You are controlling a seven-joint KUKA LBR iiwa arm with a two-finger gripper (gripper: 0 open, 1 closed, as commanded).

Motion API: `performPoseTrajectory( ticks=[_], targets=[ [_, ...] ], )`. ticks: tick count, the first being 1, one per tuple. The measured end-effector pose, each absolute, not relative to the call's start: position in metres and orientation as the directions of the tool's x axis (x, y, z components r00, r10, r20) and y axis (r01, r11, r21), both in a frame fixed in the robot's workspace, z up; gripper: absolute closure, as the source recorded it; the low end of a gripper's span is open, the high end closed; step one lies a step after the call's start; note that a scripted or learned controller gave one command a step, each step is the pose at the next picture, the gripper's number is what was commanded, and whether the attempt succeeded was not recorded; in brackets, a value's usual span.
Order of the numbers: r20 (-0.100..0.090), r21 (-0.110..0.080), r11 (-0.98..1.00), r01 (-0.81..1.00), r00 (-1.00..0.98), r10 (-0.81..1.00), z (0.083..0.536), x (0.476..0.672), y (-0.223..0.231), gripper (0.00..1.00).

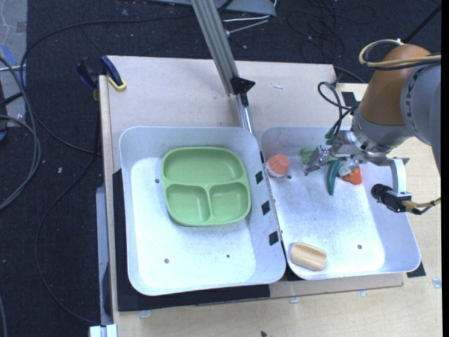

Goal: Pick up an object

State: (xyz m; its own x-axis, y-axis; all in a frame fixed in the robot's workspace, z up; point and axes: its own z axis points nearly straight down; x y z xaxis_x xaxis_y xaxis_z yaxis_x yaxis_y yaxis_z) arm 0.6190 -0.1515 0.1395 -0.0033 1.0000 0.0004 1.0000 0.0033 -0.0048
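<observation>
My gripper (335, 157) is low over the far part of the right bin (351, 223), at the end of the grey arm with its orange band (384, 90). A small orange piece (353, 176) and a teal-green piece (330, 181) lie just under and beside it, with another green bit (309, 154) at its left. They sit too close to the gripper to tell whether it touches them. A red-orange round object (279, 164) rests near the bin's far left corner. A tan bread-like object (309, 256) lies near the front edge.
The left bin (147, 258) holds a green divided plate (207, 187). A slanted metal pole (217, 37) rises behind the bins. A black cable and plug (390, 199) hang at the arm's right side.
</observation>
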Motion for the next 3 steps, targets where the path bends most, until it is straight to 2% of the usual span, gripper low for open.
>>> performPoseTrajectory(
  ticks=[1,2,3],
  targets=[
    [-0.006,0.013,0.002,1.0,-0.001,1.0,0.099,0.624,-0.153,0.0],
    [-0.006,0.018,0.002,1.0,-0.002,1.0,0.111,0.625,-0.152,1.0],
    [-0.002,0.007,0.001,1.0,-0.001,1.0,0.173,0.626,-0.159,1.0]
  ],
)
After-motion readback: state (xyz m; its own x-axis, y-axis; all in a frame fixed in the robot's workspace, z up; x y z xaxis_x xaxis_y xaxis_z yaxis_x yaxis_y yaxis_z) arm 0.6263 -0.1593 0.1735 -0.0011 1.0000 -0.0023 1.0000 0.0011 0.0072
